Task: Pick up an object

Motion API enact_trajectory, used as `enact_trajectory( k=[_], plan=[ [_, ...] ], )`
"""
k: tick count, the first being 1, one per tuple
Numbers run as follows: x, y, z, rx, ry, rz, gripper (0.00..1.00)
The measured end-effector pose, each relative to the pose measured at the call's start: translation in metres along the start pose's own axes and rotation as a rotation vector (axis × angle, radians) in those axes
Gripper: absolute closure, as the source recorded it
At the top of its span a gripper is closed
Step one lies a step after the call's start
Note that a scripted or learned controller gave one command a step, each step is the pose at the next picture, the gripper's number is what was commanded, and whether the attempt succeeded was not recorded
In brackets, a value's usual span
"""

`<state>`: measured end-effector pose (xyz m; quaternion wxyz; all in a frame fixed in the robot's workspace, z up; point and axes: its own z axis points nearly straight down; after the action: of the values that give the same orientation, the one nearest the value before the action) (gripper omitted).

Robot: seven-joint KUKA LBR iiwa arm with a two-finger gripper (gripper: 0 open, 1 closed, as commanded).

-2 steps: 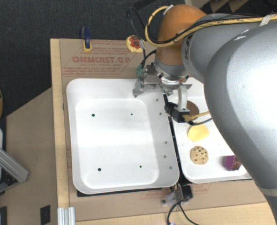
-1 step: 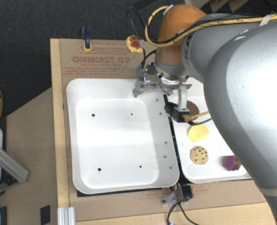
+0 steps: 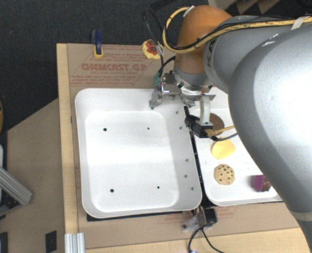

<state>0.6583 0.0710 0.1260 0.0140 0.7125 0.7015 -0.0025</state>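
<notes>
Overhead view of a counter (image 3: 71, 88) carrying two shallow white bins side by side. A grey robot arm with an orange band reaches in from the right and covers much of the right bin (image 3: 235, 195).

The things that could be picked up all lie in the right bin. A yellow piece (image 3: 223, 149) is nearest the divide between the bins. A cookie (image 3: 224, 174) sits just in front of it, and a purple piece (image 3: 259, 182) lies further right, partly under the arm. A brown disc (image 3: 216, 122) at the far side is half hidden.

The end effector (image 3: 158, 96) hangs over the far right corner of the left bin (image 3: 92, 141), close to its rim and well apart from every object.

To do this step well, the arm probably needs to shift to the right bin first. The yellow piece or the cookie looks the best choice, since each lies flat and apart from its neighbours. Coming straight down and centred over it should work, while keeping clear of the bin wall. The cookie looks thin, so the grasp would have to go low.

Whether the end effector is open or closed cannot be told from this angle. Nothing is seen in its grasp, and contact with the rim cannot be judged.
</notes>
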Motion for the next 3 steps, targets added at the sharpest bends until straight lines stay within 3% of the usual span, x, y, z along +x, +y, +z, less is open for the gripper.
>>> enact_trajectory(
  k=[3],
  plan=[
    [0.0011,-0.0003,0.0008,-0.001,-0.002,0.001,0.0]
  ],
)
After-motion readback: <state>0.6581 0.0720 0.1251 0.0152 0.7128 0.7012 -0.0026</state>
